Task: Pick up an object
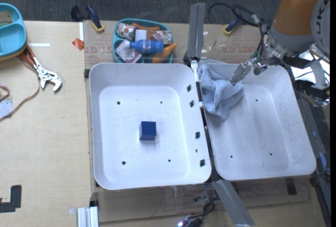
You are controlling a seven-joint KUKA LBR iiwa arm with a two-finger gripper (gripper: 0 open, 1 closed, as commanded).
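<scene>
- Even, bright overhead light; the two white bins (157, 178) reflect it strongly, with little surface detail.
- Soft, short shadows lie under the blue cube (148, 130) and the crumpled cloth (219, 93).
- The dark floor at the top is dim.
- Overall slightly soft and grainy.

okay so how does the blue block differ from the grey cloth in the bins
The blue block is small, rigid and square-edged; the grey cloth is larger, soft and crumpled. The block sits alone near the middle of the left bin; the cloth is bunched in the right bin's upper left corner, with the gripper at its edge. Both rest on a white bin floor.
</scene>
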